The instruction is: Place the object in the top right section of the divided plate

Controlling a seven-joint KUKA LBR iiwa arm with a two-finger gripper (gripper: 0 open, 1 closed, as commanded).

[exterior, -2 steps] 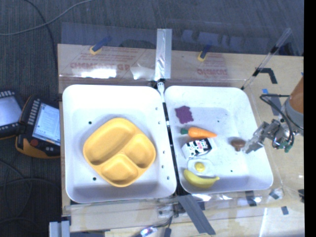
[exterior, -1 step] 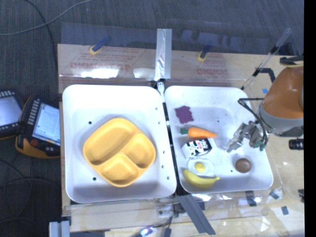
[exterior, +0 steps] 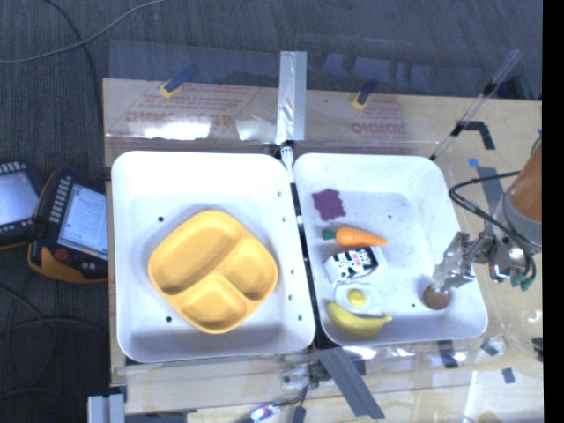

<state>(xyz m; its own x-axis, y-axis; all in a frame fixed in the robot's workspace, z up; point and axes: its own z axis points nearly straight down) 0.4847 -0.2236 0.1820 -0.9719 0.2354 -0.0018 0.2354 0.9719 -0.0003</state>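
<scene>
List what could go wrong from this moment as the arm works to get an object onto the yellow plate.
1. The tool sits right above the small brown object near the right bin's wall; a grasp there may slip or hit the wall.
2. The carrot, egg and banana lie close together, so a reach could knock neighbours.
3. The divided plate lies turned, so the top right section is ambiguous.

Dark grey carpet [exterior: 106,7] with loose cables [exterior: 53,16] surrounds the wooden bench [exterior: 423,117].
</scene>
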